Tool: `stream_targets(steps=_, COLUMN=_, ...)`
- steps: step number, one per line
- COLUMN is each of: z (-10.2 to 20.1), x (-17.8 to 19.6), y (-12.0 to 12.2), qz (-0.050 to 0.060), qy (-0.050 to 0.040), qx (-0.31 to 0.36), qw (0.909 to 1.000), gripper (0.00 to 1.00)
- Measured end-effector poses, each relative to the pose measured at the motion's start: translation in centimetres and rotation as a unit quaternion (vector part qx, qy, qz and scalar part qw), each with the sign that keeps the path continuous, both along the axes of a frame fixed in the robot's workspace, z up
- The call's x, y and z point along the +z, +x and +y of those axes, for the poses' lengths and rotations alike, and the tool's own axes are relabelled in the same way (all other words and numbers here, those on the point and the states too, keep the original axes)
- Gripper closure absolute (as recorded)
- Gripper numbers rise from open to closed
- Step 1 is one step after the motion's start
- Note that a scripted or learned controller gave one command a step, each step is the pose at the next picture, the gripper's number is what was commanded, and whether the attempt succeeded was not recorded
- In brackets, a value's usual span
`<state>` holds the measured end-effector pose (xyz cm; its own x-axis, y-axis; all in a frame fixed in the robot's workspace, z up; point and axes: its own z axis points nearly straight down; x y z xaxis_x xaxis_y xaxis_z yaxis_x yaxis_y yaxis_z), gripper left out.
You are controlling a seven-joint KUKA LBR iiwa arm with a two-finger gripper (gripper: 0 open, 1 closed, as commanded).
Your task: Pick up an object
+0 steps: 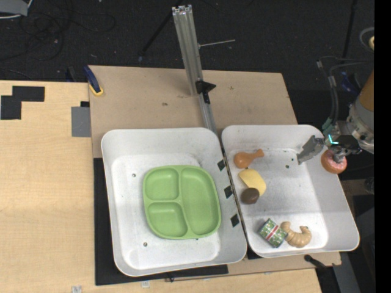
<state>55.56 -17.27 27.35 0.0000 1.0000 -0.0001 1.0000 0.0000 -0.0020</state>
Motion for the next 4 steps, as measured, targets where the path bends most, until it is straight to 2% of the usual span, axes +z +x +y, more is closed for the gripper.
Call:
stream_targets(steps=1, z=0.0, x=0.0, y=0.0, qz=0.000, qy=-0.0001, qx=0.000, qw=1.0000, gripper=0.00)
stream_targets(steps=2, z=0.4, x=-4.4, y=-0.1, qz=0.003, qy=0.0010, qx=0.000, qw=1.0000, gripper=0.00)
stream_targets(steps=4, z=0.4, x=-17.0, y=-1.3, qz=0.004, qy=0.0017, qx=0.000, qw=1.0000, gripper=0.00)
